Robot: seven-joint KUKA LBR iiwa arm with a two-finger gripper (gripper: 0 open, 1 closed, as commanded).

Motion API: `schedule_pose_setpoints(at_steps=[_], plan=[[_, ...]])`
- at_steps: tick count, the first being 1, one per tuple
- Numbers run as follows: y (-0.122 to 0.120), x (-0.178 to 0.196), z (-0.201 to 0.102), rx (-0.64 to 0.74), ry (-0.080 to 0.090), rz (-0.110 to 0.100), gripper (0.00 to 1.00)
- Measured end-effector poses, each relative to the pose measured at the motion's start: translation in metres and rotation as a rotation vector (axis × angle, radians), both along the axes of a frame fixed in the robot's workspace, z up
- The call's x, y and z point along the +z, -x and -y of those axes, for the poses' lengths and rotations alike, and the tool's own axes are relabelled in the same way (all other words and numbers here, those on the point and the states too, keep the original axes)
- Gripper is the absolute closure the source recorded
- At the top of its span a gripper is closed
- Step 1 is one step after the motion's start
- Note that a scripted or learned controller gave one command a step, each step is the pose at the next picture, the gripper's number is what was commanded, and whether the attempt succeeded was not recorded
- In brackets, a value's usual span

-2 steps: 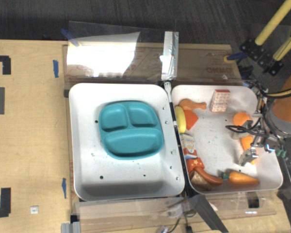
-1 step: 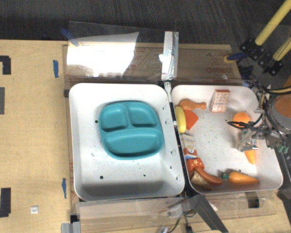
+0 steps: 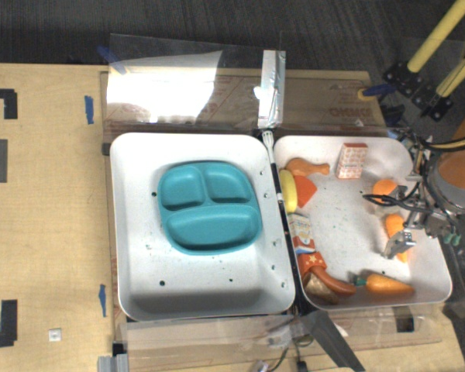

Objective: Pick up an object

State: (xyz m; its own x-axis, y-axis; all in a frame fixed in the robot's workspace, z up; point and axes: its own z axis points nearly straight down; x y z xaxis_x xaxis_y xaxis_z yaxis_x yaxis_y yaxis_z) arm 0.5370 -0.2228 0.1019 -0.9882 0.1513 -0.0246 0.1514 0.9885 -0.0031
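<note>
Tool (image 3: pixel 401 242) low in the right bin (image 3: pixel 434 289).
At the bin's 3 o'clock side, beside an orange piece (image 3: pixel 393 225); whether it grips anything, I cannot tell.

We're looking down on the worktop (image 3: pixel 46 208), two white bins side by side. The left bin (image 3: pixel 132 277) carries a teal divided plate (image 3: pixel 209 206). Over in the right bin (image 3: pixel 430 281), the end effector (image 3: pixel 401 242) sits low near the right wall, just beside a small orange piece (image 3: pixel 393 225). We see a banana (image 3: pixel 287 191) along the left wall, a small patterned box (image 3: pixel 352 160) at the far side, and a carrot (image 3: pixel 387 284) at the near edge.
</note>
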Motion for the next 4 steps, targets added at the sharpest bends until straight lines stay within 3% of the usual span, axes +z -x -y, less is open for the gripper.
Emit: schedule_pose_setpoints(at_steps=[1,2,3,4], plan=[[-0.001,-0.013,0.001,-0.011,-0.004,-0.012,0.00],[-0.005,0.001,0.001,-0.010,0.003,0.004,1.00],[-0.005,0.000,0.001,-0.010,0.002,0.002,0.00],[-0.004,-0.013,0.001,-0.023,-0.004,-0.012,0.00]])
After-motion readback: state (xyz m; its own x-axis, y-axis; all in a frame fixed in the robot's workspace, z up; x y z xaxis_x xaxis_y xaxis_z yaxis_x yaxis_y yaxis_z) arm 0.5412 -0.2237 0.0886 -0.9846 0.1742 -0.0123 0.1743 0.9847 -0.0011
